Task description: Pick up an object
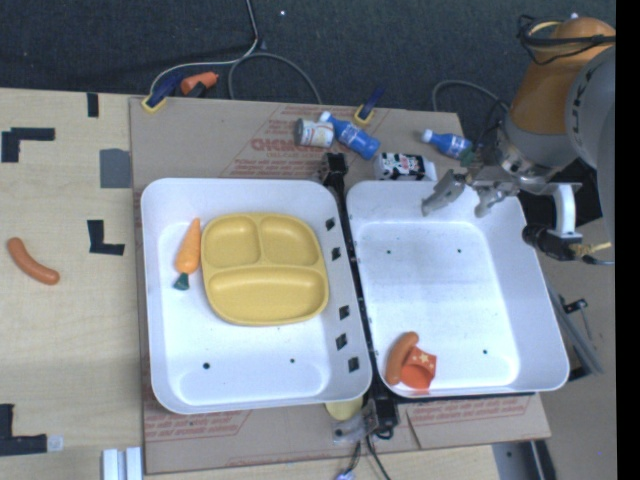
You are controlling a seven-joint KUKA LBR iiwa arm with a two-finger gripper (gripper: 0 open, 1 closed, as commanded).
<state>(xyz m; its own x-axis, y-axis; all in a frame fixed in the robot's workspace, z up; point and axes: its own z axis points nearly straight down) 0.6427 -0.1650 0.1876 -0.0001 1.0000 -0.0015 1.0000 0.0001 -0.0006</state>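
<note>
Sausage [399, 354] lies with a red piece [420, 368] at the right bin's [500, 268] near-left corner. My gripper [463, 196] hangs at the far rim, fingers spread, nothing between them. I'd cross the bin, centre over it, then descend.

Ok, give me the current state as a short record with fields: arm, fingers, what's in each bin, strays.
arm: gripper over the far edge of the right bin
fingers: spread apart, nothing between them
left bin: yellow divided plate; toy carrot beside the plate's left edge
right bin: toy sausage and red piece touching, near front left corner
off bins: another sausage on the bench at far left
</note>
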